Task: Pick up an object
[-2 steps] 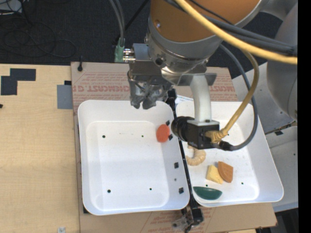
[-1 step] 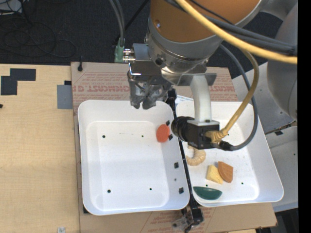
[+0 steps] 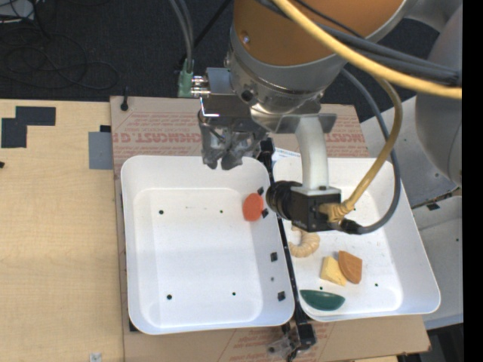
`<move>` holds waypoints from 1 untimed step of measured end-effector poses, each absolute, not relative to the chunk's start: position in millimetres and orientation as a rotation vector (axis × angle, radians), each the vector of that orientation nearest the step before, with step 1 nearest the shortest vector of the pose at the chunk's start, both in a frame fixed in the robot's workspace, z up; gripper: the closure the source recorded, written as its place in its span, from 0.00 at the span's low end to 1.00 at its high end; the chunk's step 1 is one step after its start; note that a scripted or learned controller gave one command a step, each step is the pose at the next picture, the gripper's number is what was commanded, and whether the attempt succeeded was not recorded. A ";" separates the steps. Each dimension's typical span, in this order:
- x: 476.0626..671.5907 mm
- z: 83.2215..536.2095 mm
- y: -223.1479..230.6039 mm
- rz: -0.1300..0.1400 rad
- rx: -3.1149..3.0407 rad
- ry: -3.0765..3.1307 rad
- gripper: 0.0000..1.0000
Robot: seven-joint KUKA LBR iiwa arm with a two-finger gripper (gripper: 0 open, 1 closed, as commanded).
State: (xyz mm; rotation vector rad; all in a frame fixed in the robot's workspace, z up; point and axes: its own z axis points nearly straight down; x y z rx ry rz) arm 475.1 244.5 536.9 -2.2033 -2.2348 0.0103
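The grey arm with its orange band (image 3: 317,10) fills the upper middle of the camera view and reaches down over the far edge of the two shallow white plastic bins that sit side by side on the pale wooden surface (image 3: 53,225). The left white bin (image 3: 151,308) carries a small round orange-red object (image 3: 253,207), which lies against its right wall, near the divider between the bins. The right white bin (image 3: 411,277) carries a pale curved ring-shaped piece (image 3: 305,246), a yellow wedge-shaped block (image 3: 331,271) touching a tan-orange rounded piece (image 3: 350,266), and a dark green flat oval object (image 3: 323,300) at its near rim. The grey metal two-finger end effector (image 3: 226,159) hangs above the far rim of the left bin, with the orange-red object below and to its right, near but apart from it. Its finger tips point downward and appear close together with nothing visible between them, though whether they are apart or together cannot be told for certain from this angle.
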 end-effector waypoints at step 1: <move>475.2 536.9 244.4 0.010 -2.203 -2.235 1.00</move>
